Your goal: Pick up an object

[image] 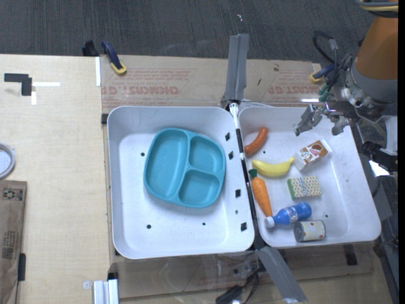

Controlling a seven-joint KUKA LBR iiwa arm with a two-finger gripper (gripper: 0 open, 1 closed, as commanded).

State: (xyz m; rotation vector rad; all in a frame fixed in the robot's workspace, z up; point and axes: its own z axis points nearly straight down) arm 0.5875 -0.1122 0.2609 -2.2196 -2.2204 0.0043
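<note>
The arm (378,49) enters from the upper right and is cut off by the frame edge, so only its orange band and grey wrist can be seen. The gripper (323,120) hangs over the far edge of the right bin (354,233), its two fingers spread apart with nothing between them; one fingertip (302,125) points down and left, and the other is partly lost against the dark wrist hardware. In the right bin, a sausage (256,140) lies near the far left corner, just beside the divider between the bins. A banana (273,167) lies below it, close to a small carton (313,154) whose printed face is too small to read. A carrot (261,196) runs along the left wall, its green top near the banana's end. A patterned sponge-like block (304,187) sits mid-bin, above a blue bottle (290,214) lying on its side and a small can (309,230) near the front wall; bottle and can look almost touching. The bin's right half, beneath the gripper, is bare floor and the widest open stretch. The left bin (126,233) holds a blue divided plate (185,168) near its centre, with free floor on all sides. Cables and clamps behind the bins are hard to make out.
</note>
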